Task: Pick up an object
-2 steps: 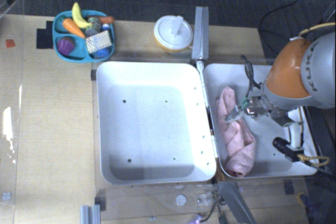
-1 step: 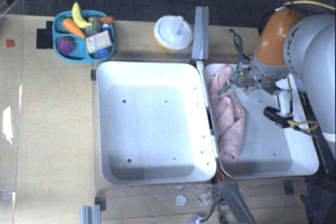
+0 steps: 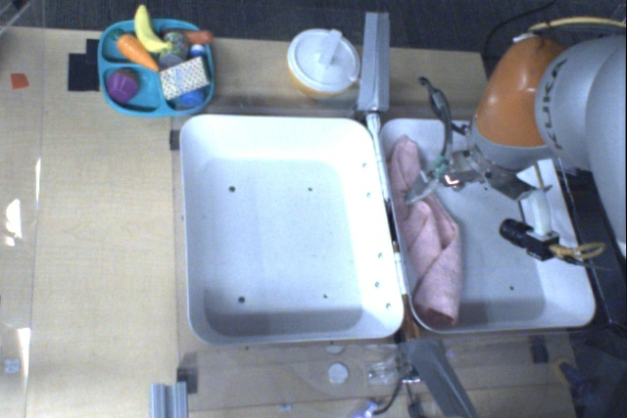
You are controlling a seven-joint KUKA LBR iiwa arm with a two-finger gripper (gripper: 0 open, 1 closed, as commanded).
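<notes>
Under the gripper [image 3: 437, 179], whose state I cannot tell, a pink cloth [image 3: 429, 240] is lying inside the right bin [image 3: 529, 299]; beyond it sits the left bin [image 3: 284, 230].

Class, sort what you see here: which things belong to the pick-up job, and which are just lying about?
Job in hand:
- claw
- pink cloth in the right bin

Lying about:
- left bin
- blue tray of toy food
- white lidded cup

A pink cloth [image 3: 427, 240], rolled and folded lengthwise, lies along the left wall of the right bin [image 3: 529, 303].
</notes>
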